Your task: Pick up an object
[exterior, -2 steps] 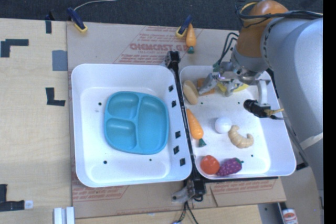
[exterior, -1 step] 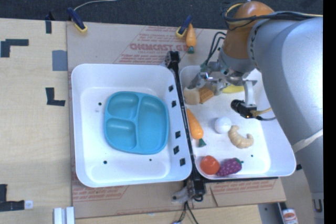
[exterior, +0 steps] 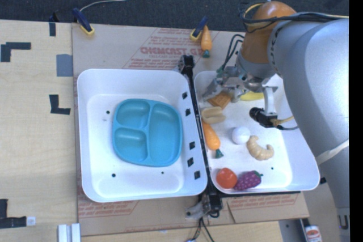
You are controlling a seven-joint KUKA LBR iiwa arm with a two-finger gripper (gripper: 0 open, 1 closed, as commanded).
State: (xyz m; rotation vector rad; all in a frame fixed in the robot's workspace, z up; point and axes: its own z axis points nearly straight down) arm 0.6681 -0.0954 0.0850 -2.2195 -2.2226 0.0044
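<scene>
The gripper is hanging low at the 11 o'clock corner of the right bin, just above a brown bread piece; nothing is lifted yet, and I cannot tell how its fingers are standing, so the pick is remaining

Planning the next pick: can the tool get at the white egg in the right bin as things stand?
Probably yes. The white egg lies apart from the croissant and carrot, nothing covering it, and the tool hangs in the same bin just beyond it.
</scene>
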